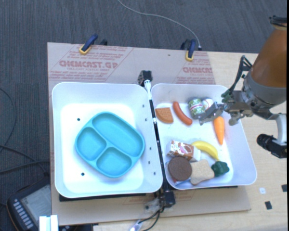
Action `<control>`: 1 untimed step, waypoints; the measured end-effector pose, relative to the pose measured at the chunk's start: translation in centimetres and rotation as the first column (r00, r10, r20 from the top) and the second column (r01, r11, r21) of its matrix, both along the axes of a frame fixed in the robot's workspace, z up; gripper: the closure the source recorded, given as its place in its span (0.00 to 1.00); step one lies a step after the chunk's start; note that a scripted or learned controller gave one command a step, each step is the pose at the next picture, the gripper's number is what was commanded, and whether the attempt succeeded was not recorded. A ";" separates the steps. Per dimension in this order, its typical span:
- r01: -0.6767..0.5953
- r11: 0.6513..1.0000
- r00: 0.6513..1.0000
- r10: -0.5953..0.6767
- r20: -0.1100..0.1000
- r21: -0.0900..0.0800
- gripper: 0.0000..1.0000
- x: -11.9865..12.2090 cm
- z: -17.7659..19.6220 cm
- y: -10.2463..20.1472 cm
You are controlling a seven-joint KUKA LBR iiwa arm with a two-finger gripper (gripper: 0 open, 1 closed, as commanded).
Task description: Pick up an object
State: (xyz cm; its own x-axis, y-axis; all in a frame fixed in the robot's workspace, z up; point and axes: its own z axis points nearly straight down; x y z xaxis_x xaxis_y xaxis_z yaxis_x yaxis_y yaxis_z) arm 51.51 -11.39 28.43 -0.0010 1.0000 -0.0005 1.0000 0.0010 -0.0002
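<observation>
The carrot (219, 129) lies in the right bin (245, 170), near its right wall, lengthwise down the bin, with its upper end just under the gripper (220, 112). The gripper hangs over the upper right part of that bin; its dark fingers appear spread, one reaching left toward the green-labelled can (197, 107), the other nearer the carrot top. Nothing is seen between them. Contact with the carrot cannot be confirmed.

The arm's orange band (275, 57) is cut off at the top right, and the wrist housing hides the bin's upper right corner.

Other contents of the right bin: a sausage (182, 113) and an orange wafer (164, 115) at upper left; a wrapped packet (181, 149) and banana (205, 149) at centre; a brown round cookie (179, 168), a bread slice (201, 172) and a green item (220, 167) crowded along the lower edge. The green item is too small to identify. Open floor remains around the carrot's lower tip.

The left bin (67, 100) holds a blue divided plate (110, 144), with bare white floor around it.

Both bins rest on a board (77, 64) printed with red lettering, held by clamps (88, 43) at its far edge. Grey carpet (29, 13) surrounds it, crossed by a thin cable (135, 8).
</observation>
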 end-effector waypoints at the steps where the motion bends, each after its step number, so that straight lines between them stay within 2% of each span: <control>1: 0.001 1.000 1.000 -0.001 0.007 -0.002 0.00 2.0 -19.6 -4.1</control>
